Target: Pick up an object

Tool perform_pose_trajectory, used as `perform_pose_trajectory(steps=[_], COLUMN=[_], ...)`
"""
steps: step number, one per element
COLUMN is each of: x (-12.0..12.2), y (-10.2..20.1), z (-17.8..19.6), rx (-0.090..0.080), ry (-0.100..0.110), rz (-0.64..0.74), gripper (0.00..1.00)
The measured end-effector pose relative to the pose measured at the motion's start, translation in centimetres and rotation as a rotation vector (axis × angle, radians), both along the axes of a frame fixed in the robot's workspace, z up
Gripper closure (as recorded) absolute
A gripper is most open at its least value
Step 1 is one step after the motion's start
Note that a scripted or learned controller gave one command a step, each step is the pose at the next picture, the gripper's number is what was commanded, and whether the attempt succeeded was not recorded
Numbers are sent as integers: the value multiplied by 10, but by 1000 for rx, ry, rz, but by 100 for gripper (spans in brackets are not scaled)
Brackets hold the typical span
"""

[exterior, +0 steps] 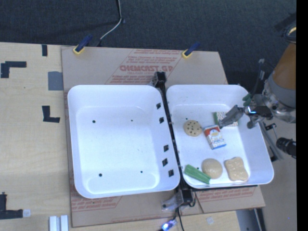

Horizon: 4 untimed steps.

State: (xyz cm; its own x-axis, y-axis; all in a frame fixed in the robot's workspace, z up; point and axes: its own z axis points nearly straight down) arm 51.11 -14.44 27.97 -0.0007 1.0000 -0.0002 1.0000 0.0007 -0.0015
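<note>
In the right bin (pixel 250 143) lie a round speckled cookie (pixel 192 127), a small red and blue carton (pixel 215 137), a tan round bun (pixel 211 168), a pale bread piece (pixel 236 169) and a green strip (pixel 197 173). A small white and green packet (pixel 221 116) sits beside the carton. My gripper (pixel 242 119) hovers over the bin's right part, open, its left finger (pixel 230 116) reaching toward the packet. Nothing shows between the fingers.
The left bin (pixel 79 129) sits side by side with the right one on a cardboard sheet (pixel 139 66) held by clamps. A black divider (pixel 166 129) runs between the bins. The arm's orange band (pixel 288 66) is at the right edge.
</note>
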Motion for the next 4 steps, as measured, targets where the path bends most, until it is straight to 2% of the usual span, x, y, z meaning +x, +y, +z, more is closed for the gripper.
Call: perform_pose_trajectory(steps=[1, 2, 3, 4], x=[66, 104, 105, 105], y=[0, -4, -2, -2], z=[-112, -198, -181, -182], rx=[1, -2, 2, 2], ry=[6, -5, -11, -8], rz=[3, 1, 1, 1], gripper=[0, 0, 100, 0])
